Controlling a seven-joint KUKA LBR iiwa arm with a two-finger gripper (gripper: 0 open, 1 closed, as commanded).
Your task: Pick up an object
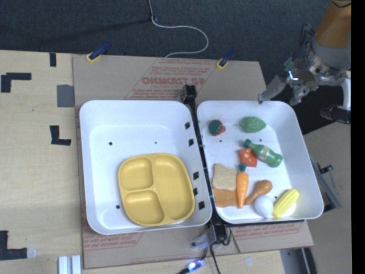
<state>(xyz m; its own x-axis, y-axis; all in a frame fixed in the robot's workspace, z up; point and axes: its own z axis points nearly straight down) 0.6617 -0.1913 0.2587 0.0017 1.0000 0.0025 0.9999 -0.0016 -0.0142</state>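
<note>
1. Jaws of the gripper (282, 93) stand spread apart, holding nothing, poised beyond the right bin's (305, 153) far right corner.
2. Toy food sits clustered inside, green leafy piece (252, 124) nearest, likely easiest.

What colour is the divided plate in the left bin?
The divided plate is yellow, as the camera view shows.
</note>
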